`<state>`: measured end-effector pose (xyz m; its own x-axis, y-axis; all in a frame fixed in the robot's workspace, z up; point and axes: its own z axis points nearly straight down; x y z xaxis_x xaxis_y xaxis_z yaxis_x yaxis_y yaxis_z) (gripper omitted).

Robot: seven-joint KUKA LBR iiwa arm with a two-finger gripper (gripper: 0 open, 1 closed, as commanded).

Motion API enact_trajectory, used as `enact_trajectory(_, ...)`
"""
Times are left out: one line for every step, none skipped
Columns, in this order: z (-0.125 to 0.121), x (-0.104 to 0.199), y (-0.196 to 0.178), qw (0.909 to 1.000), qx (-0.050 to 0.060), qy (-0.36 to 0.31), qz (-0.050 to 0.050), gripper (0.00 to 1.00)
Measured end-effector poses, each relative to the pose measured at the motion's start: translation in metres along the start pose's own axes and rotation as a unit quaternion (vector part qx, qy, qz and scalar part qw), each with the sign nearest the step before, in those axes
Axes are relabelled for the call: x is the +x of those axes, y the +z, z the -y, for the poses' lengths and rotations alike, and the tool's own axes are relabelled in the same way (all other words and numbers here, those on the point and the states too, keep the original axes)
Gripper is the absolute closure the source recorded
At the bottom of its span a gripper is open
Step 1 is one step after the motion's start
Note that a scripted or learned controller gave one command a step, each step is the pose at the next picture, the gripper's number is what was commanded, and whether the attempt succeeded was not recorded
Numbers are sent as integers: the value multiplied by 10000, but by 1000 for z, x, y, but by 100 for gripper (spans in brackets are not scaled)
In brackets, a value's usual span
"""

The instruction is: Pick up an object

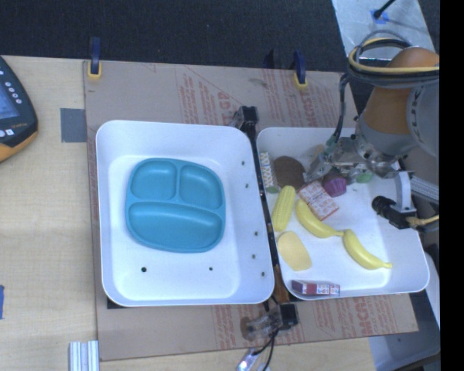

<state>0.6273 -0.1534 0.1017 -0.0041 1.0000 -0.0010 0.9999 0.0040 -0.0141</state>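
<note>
Left white bin (108, 207) carries a blue divided plastic plate (175, 205); right white bin (406, 280) has the clutter. Gripper (342, 163) down among it near a small purple object (335, 185); grip state, cannot tell. Nothing visibly lifted; pick looks unfinished.

On the desk (46, 230), the left bin (108, 207) holds a blue divided plate (175, 205) lying flat near its middle. The right bin (406, 273) holds three yellow bananas (315, 221), a pale yellow piece (294, 250), a brown round object (288, 170), a small printed box (319, 199) and a purple item (336, 185). The hand (346, 161) sits low at that bin's far edge, just beside the purple item, and a flat packet (317, 288) lies along the near edge.
</note>
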Motion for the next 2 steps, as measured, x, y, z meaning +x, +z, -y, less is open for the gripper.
enact_trajectory(55,-37,5,9999,-113,17,-9,0)
enact_trajectory(-20,24,9,10000,-62,-38,-13,0)
